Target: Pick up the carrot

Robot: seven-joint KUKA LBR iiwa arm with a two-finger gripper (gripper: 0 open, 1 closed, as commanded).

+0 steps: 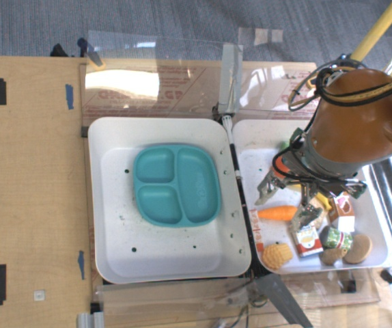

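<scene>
The carrot lies flat in the right bin, long axis running left to right, its pointed end toward the wall between the bins and its thick end under the hand. Open white floor lies above it and to its left; below sits a waffle, and to the right a crowd (carton, can, potato) fills the corner. The hand hangs spread open just over the carrot, one finger up-left, the other at the thick end, gripping nothing. The left bin holds a teal tray.
</scene>
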